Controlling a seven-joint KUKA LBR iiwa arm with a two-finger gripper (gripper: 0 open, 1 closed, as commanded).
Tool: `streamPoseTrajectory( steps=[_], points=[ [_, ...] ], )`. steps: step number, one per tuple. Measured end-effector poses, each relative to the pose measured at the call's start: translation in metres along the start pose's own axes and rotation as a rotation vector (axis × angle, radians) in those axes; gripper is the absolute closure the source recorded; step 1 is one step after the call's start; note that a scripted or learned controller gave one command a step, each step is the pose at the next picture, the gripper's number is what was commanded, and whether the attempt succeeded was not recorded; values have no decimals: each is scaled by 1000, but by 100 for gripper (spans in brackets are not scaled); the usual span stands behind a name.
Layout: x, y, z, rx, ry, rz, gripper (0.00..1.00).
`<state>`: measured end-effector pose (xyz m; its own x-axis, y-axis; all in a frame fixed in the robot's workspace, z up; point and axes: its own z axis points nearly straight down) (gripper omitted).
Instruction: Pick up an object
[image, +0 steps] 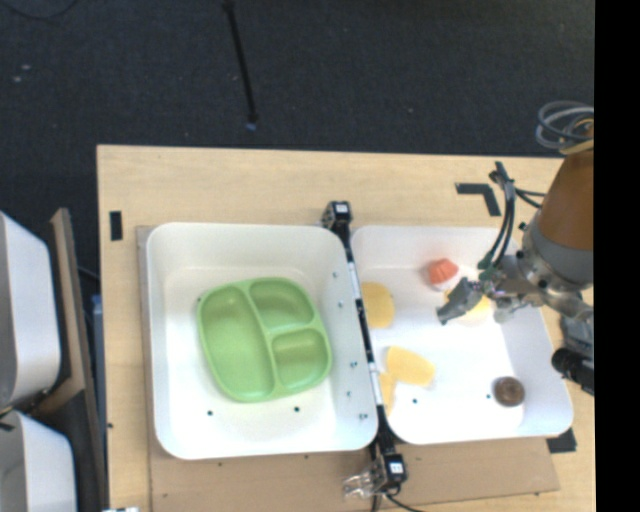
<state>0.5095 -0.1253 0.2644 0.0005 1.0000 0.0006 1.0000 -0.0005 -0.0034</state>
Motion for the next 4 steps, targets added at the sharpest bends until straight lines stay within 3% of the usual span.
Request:
streamPoseTrajectory(
  steps=[1,4],
  points=[
    [0,1,-2,-4,0,0,0],
    [-7,-12,154,1,0,1,0]
  ],
)
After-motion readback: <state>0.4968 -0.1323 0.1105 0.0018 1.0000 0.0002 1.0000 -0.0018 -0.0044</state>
